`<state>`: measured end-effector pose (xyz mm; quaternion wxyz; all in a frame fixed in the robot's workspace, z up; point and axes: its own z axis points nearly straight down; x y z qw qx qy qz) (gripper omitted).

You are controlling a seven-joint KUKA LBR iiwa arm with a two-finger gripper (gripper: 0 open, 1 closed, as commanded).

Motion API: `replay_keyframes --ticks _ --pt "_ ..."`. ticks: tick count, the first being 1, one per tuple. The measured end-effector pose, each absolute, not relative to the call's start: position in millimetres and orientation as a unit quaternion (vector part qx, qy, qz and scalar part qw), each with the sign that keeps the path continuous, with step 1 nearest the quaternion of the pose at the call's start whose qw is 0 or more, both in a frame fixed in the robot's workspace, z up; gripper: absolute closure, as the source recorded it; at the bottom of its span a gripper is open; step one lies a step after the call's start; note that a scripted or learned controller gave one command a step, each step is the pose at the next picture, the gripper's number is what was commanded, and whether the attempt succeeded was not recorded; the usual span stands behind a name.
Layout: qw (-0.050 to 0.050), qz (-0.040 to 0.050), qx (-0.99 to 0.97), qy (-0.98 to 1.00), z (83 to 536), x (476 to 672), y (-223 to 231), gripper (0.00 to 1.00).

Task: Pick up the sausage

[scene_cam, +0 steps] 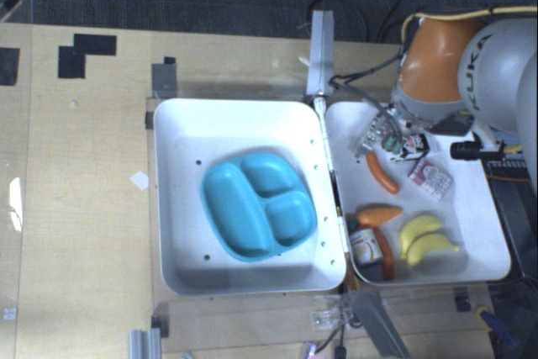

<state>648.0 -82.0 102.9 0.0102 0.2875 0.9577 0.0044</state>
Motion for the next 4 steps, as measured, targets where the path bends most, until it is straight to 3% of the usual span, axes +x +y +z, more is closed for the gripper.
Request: replay_keyframes --ticks 1,2,3,4 --pt "0.006 0.0022 0.268 0.963 262.0 630.6 -12.0 1.0" --pt "0.005 0.002 0.268 0.963 261.3 630.3 -12.1 0.0" --pt "0.004 0.001 0.115 0.993 224.2 622.1 -25.9 0.0" --pt "0.004 0.0005 0.128 0.992 186.4 583.2 -67.7 0.0"
